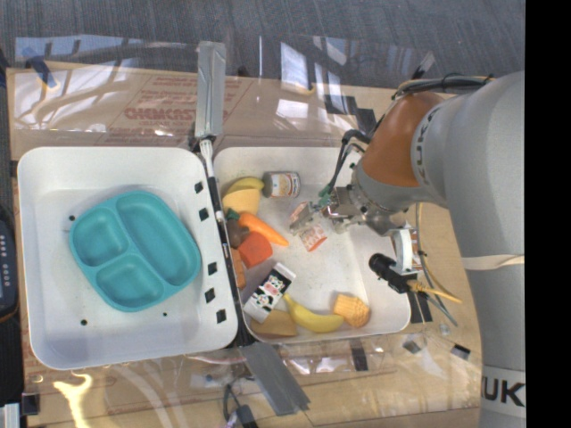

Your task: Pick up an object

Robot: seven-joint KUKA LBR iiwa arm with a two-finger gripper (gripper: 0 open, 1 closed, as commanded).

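A small clear packet with red print [310, 233] lies on the floor of the right bin [385, 321], near the middle, and it looks like the target, because the hand [318, 212] is right down on top of it. Whether the hand is spread, clenched or actually gripping that packet cannot be told from this angle; the metal parts and the wrapper blur together.

So where does the task stand? By the look of it, at the grasp itself. Nothing is lifted: the packet looks flat on the bin floor, and every other item sits undisturbed. The lift is all still to come.

The arm [446, 150] comes in from the right, its orange band [394, 145] hanging over the bin's far right part, the wrist bent down and pointing left toward the bin's middle.

Around the target there is a crowd. A small jar [283, 184] lies at the back beside a yellow toy fruit [242, 193]. A toy carrot [262, 228] lies just left of the packet. A black-and-white carton [268, 292] rests near the front, with a banana [314, 317] and a toy corn piece [352, 308] along the front wall. In the left bin [53, 328], well apart, sits a teal divided plate [134, 250].
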